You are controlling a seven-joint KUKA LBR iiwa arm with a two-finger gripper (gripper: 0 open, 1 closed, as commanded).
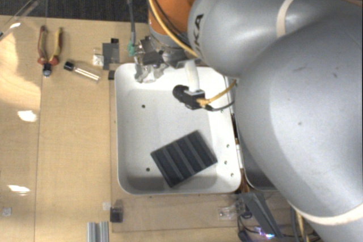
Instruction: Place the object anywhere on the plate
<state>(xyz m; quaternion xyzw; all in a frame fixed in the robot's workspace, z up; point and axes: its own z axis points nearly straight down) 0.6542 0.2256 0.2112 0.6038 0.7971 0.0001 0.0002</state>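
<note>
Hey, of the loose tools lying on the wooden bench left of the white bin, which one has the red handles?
The pliers, farthest left on the bench. Their two red-orange handles set them apart from the small clear-and-black cylinder beside them and the dark bracket near the bin corner.

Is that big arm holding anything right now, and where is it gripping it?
It cannot be told. The tool hangs over the far corner of the white bin, with nothing visibly in it. The dark ribbed plate lies apart, nearer the bin's front.

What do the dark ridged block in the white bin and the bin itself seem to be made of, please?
The block looks like matte black rubber or foam: dull, no glare, with parallel ridges; which one is unclear. The bin looks like smooth white plastic or painted metal, with rounded corners and a soft sheen.
</note>
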